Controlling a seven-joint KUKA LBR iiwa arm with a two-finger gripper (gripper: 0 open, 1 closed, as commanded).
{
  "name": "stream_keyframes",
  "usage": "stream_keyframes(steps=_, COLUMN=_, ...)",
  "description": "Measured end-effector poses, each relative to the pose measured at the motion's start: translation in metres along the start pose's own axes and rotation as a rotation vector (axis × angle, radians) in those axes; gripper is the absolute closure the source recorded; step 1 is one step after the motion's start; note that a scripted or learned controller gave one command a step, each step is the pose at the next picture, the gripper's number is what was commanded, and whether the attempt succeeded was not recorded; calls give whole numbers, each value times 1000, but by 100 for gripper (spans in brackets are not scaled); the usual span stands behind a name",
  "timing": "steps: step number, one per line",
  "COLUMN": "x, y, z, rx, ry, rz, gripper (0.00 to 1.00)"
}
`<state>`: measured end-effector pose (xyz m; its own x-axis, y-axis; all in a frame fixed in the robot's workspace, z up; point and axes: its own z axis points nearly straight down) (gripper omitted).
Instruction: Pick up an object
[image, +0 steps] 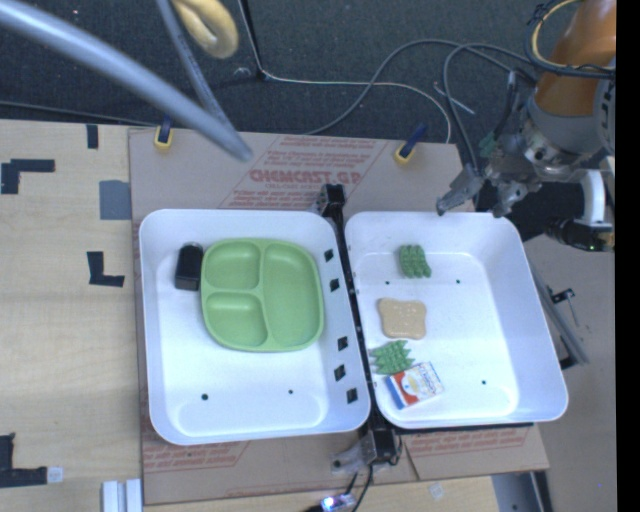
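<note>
Left bin (165, 300): green tray (262, 295); right bin (500, 300): toast (402, 318); gripper (470, 195) seemingly open, empty

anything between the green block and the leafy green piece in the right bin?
Yes: the tan toast slice lies between the green block and the leafy piece in the right bin, seen in the camera view.

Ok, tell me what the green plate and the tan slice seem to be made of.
The green plate looks like moulded plastic: one even pale green, smooth, with soft rounded ridges dividing three compartments and a faint sheen. The tan slice looks like toy bread, likely plastic or foam; its matte, speckled surface and toast outline suggest that, but the material stays uncertain.
</note>
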<state>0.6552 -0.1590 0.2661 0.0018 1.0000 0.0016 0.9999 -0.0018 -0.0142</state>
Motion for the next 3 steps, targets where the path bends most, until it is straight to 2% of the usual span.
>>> stream_keyframes(steps=1, x=1, y=2, z=-9, rx=-13, ry=-2, rz=-3, gripper=0)
stream_keyframes(steps=3, x=-11, y=3, z=107, rx=-8, ry=-3, rz=-3, gripper=0)
